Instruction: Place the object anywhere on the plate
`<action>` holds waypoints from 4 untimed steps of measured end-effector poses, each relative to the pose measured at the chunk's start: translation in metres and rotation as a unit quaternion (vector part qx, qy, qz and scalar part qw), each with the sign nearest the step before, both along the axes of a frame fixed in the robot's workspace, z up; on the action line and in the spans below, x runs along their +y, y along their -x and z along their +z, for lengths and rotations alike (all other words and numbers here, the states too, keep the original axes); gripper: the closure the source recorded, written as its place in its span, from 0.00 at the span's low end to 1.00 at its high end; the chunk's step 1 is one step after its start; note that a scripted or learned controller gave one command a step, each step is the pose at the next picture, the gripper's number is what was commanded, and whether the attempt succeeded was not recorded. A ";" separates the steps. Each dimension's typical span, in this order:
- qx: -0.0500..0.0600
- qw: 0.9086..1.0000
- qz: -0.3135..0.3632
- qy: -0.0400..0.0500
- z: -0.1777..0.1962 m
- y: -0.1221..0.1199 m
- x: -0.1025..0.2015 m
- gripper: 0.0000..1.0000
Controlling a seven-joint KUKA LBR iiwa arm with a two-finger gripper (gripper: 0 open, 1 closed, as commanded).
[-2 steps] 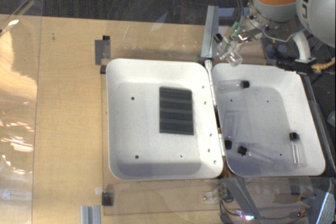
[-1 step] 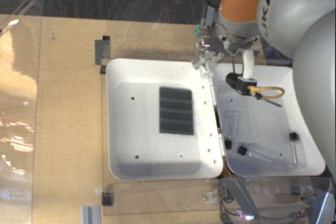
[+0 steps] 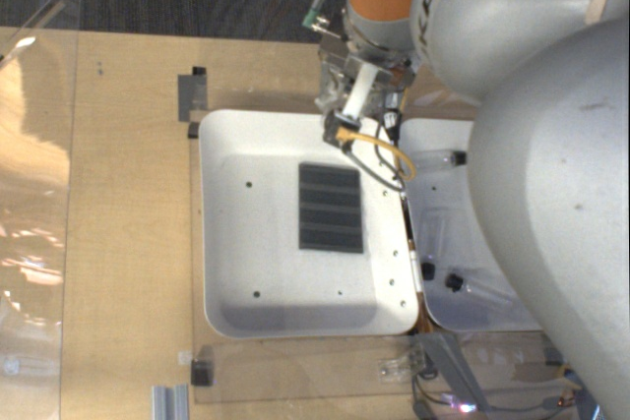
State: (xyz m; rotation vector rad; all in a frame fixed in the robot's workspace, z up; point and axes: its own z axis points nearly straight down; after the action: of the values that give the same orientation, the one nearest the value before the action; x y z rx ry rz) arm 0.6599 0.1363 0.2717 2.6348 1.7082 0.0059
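A dark grey ribbed rectangular plate (image 3: 331, 208) lies flat in the middle of the left bin (image 3: 246, 241). Its ridges run across it and nothing rests on it. My gripper (image 3: 340, 105) hangs over the far rim of the left bin, above and just beyond the plate's far edge. The wrist and its fittings cover the gripper, and I see no object held in it.
The big grey arm covers most of the right bin (image 3: 443, 221), of which a strip along the left wall shows. Small black bits (image 3: 454, 282) sit near that wall. Black clamps (image 3: 196, 91) stand on the wooden bench at the left bin's corners.
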 end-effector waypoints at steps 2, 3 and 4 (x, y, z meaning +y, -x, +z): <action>0.001 0.938 -0.345 -0.003 -0.107 0.009 0.085 1.00; 0.002 0.994 -0.112 0.000 -0.097 0.000 0.100 1.00; 0.001 1.000 -0.007 -0.001 -0.178 0.072 0.086 1.00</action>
State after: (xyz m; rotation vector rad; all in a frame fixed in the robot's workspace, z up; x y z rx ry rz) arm 0.5881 0.2227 0.0933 2.6484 1.6913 0.0050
